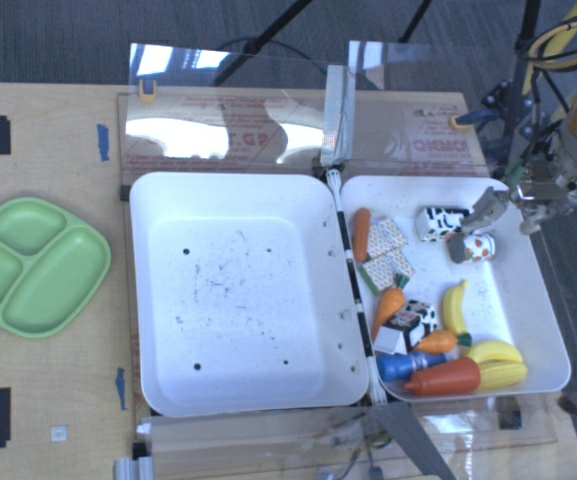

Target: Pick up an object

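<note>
The right bin (533, 298) holds several toy foods. An orange carrot (361, 232) and two waffle pieces (387, 251) lie near its left wall. A black-and-white cow toy (438, 222) and a small white-and-red ball (480, 247) sit at the upper middle. A yellow banana (454, 306), a second carrot (388, 306), a red sausage-shaped piece (444, 376) and a blue piece (396, 368) crowd the front. My gripper (495, 232) hangs over the bin's upper right, open, its left finger (473, 224) reaching down beside the ball. Nothing sits between the fingers.
The left bin (158, 208) adjoins the right one along a shared wall (348, 268). A green divided plate (33, 263) rests on the bench at far left. Clear panels (228, 118) stand behind both bins. Cables and stand legs (533, 58) rise at the back right.
</note>
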`<state>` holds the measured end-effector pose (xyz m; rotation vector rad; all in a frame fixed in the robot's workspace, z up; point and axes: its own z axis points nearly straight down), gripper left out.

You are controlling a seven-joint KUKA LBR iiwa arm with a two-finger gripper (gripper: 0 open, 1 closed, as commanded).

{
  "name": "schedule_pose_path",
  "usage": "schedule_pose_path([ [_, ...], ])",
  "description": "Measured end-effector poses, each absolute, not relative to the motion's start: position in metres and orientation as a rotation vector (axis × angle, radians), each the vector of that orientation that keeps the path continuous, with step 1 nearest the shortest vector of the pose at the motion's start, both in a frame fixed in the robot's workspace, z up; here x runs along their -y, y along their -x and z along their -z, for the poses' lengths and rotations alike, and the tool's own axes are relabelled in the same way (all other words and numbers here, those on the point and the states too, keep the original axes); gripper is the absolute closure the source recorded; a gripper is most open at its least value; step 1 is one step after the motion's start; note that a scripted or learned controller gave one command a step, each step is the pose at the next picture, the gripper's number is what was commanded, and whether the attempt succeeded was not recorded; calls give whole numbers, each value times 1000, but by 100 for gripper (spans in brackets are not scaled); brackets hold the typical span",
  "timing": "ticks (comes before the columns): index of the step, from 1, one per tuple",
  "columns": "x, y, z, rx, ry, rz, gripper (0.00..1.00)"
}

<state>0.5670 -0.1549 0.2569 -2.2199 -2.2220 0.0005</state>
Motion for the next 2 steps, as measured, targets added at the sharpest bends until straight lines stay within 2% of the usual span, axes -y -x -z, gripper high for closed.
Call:
schedule_pose_path([
  [1, 155, -505, -150, 2506, 1892, 1, 0],
  [2, 140, -482, -87, 2491, 1926, 6, 0],
])
